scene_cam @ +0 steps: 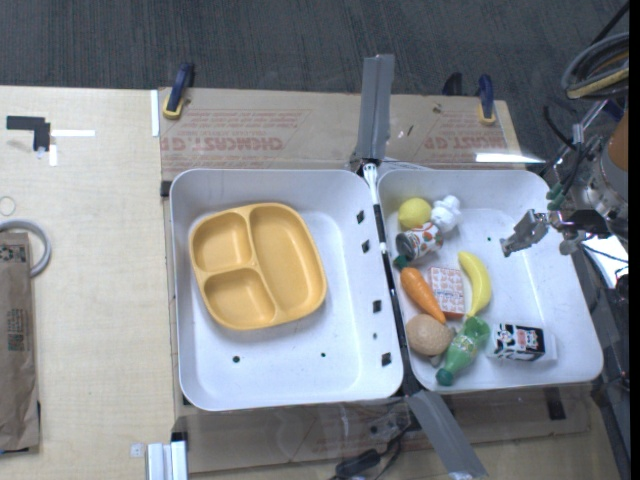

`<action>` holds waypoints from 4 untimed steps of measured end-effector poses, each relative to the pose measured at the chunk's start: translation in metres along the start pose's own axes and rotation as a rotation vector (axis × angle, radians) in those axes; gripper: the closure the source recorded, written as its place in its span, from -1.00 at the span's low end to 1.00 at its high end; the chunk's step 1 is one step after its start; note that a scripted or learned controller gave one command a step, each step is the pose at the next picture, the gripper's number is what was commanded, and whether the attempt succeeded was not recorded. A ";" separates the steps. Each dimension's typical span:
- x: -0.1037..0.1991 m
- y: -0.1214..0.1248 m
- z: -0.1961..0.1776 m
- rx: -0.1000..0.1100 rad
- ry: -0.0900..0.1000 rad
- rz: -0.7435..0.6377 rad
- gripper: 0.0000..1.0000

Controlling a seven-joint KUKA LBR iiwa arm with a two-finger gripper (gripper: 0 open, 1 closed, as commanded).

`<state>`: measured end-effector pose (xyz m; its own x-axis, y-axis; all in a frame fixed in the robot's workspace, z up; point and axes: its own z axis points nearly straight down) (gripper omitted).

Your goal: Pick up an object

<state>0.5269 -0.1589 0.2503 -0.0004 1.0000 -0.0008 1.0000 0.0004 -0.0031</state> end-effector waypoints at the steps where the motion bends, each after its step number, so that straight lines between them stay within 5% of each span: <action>1: 0.004 0.037 0.114 0.000 0.000 -0.046 -1.00; 2: 0.004 0.037 0.114 -0.001 0.000 -0.046 -1.00; 3: 0.016 0.032 0.154 -0.011 -0.003 -0.062 -1.00; 4: 0.016 0.033 0.144 -0.014 -0.003 -0.058 1.00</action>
<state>0.5594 -0.1432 0.1064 -0.0588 0.9983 -0.0037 0.9982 0.0588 0.0105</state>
